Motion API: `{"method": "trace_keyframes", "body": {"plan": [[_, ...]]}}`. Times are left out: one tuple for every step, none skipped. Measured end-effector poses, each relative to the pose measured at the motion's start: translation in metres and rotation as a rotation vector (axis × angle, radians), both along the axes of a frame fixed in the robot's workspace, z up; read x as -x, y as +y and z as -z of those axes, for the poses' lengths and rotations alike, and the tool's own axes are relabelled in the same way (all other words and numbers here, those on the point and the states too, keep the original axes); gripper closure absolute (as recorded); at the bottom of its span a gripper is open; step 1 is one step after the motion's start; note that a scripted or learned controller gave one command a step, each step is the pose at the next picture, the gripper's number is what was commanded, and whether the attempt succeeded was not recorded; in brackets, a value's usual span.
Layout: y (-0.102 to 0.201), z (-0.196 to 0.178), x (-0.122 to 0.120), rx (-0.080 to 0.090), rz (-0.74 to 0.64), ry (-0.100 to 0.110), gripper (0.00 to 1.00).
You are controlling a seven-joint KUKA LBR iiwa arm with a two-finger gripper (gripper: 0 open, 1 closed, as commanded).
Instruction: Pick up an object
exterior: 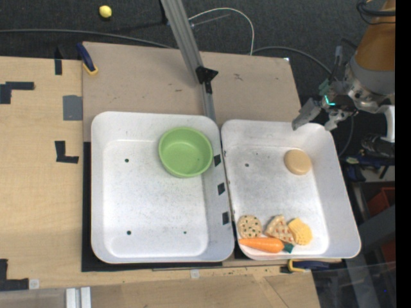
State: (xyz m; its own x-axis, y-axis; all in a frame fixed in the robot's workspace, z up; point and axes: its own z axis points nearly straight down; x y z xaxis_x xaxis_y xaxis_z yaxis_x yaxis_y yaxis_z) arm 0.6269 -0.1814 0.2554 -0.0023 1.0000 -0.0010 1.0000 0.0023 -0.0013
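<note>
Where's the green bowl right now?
In the camera view, the green bowl sits in the left bin, at its far right corner near the divide from the right bin, well away from the gripper.

A pale wooden table bore black tape marks, a brown board lay on it, and dark carpet with cables lay beyond.

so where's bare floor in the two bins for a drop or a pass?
Left bin: bare everywhere except the green bowl at its back right. Right bin: open middle between the tan round piece and the front. Its front edge is crowded: cookie, carrot, corn bunched together.
</note>
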Motion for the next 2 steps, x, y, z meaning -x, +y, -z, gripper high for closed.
{"method": "trace_keyframes", "body": {"plan": [[0.003,0.065,-0.001,-0.002,0.000,0.007,0.00],[0.011,0.125,0.006,-0.002,0.000,0.007,0.00]]}}
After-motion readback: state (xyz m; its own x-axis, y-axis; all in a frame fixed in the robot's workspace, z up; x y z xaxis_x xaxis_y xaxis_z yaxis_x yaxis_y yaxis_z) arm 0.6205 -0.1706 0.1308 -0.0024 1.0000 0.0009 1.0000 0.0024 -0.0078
